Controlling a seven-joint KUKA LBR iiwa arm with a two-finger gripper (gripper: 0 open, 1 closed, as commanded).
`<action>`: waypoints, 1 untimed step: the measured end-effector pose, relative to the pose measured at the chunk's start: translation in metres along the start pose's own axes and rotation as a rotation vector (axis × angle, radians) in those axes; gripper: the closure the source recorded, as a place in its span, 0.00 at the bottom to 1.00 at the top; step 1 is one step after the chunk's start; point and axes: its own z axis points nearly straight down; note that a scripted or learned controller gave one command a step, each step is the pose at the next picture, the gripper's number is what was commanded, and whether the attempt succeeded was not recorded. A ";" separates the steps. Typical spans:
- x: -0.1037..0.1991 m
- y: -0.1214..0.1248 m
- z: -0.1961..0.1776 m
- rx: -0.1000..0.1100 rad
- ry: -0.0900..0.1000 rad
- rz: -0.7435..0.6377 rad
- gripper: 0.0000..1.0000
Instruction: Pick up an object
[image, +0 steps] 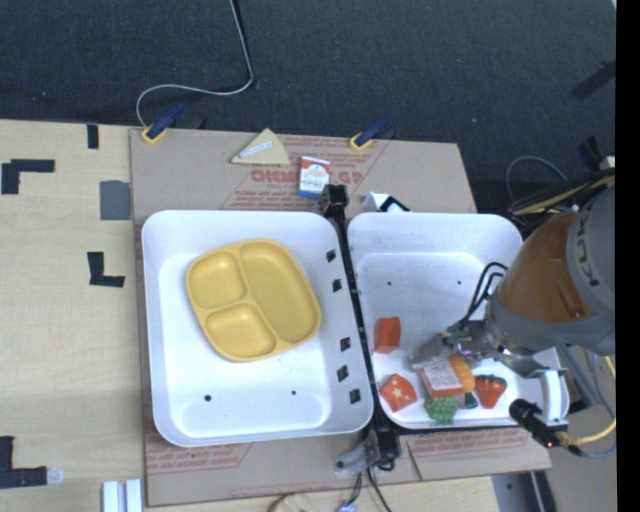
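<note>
Cardboard-covered bench (420, 170) held two white bins: left bin (165, 300) with one yellow divided plate (252, 298); right bin (430, 240) with orange block (387, 333), red piece (398, 392), green piece (440, 407), red piece (490, 391). Gripper (450, 362) sat low over small carton (440, 380); finger state could not be told. Good grasp likely needed centring on one item, clear of neighbours

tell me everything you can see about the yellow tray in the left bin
The yellow tray is a rounded, plastic-looking dish split by raised ridges into three compartments: two toward the back, one at the front. All three look bare. It lies flat, right side up, turned at a slight angle, on the floor of the left bin, nearer the back than the front. Nothing else touches it.
</note>
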 end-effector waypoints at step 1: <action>-0.001 0.000 -0.009 -0.001 -0.002 0.001 1.00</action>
